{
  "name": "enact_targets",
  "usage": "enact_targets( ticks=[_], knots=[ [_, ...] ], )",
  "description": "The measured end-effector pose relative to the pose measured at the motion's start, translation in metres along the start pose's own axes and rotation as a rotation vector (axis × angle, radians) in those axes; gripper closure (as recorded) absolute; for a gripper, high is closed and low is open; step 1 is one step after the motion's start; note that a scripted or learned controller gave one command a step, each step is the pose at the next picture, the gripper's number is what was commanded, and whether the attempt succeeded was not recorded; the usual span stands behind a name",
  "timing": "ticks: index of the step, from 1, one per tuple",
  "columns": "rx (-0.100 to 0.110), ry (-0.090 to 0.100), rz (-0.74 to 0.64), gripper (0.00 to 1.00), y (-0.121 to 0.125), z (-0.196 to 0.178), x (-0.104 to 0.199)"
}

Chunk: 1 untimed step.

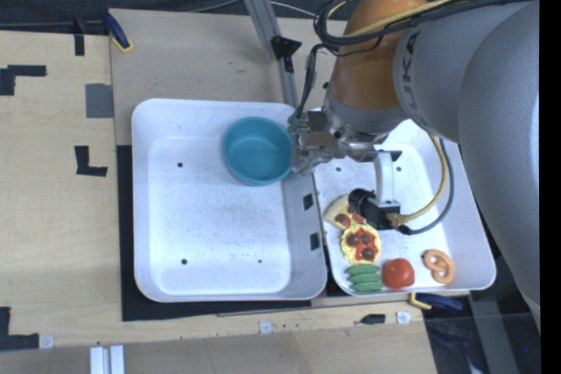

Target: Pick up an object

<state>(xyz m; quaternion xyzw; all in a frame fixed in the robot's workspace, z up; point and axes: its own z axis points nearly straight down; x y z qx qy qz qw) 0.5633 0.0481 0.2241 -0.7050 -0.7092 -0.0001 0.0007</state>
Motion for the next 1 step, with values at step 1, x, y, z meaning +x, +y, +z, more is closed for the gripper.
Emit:
enact_targets(
  ticks=[1],
  knots=[
    [0.000,0.000,0.001,1.00,-0.0068,-0.0085,0.0458]
  ],
)
